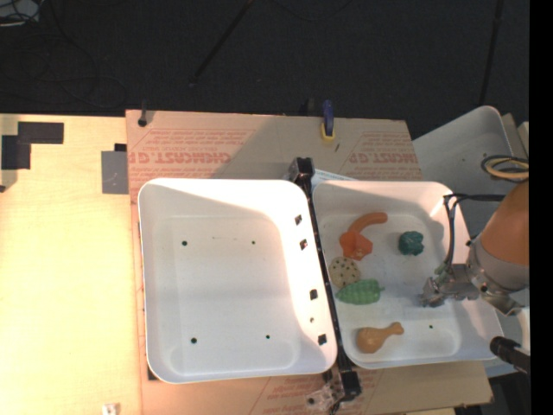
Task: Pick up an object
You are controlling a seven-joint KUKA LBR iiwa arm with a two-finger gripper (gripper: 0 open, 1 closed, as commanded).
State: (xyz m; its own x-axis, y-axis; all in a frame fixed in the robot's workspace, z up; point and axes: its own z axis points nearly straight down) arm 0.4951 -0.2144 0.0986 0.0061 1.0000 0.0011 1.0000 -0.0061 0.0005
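The right bin (pixel 432 194) holds several small toys: an orange curved piece (pixel 361 233), a dark green lump (pixel 410 243), a tan speckled cookie-like disc (pixel 345 271), a light green bumpy piece (pixel 359 293) and a tan drumstick shape (pixel 378 336). My gripper (pixel 438 293) hangs low over the bin's right part, to the right of the light green piece and below the dark green lump. It touches none of the toys. The arm's orange band (pixel 511 229) sits at the right edge.
The left bin (pixel 155 232) lies beside the right one, joined by black clips (pixel 313 294) along the shared wall. Cardboard (pixel 233 150) lies under both bins. A light wooden bench top (pixel 60 275) stretches to the left.
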